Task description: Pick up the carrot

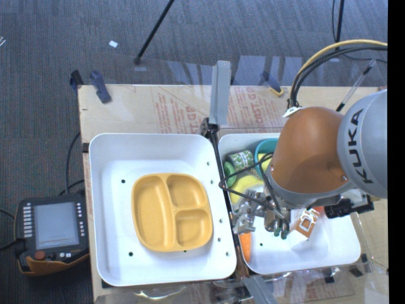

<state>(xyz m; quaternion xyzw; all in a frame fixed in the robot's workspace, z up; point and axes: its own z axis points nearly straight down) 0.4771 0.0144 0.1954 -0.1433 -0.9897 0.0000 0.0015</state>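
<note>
The grey arm (364,147) with its orange band (307,151) reaches in from the right and hangs over the right bin (329,252), covering much of that bin's middle. Below the orange band the pincer (256,217) points down toward the bin's left side, a tangle of metal parts and thin cables; from this slant it is not possible to tell whether it stands apart or together, and nothing can be seen clamped in it.

The carrot (245,246) lies in the right bin, near the front left corner, just beside the wall that borders the left bin. Only its orange lower end shows clearly, just below the pincer; whether the two touch cannot be told.

Behind the pincer, in the same bin, sit a green packet (240,160), a yellow object (248,185) and the edge of a teal bowl (266,147), all partly hidden by the arm. A small white and orange tag-like item (307,223) lies to the right of the pincer, under the arm.

The left bin (107,170) holds a yellow divided plate (171,211) with three compartments, lying flat near its middle. Both bins rest side by side on the tabletop (152,109). On the floor to the left lies a control pendant (54,233) with a grey screen.
</note>
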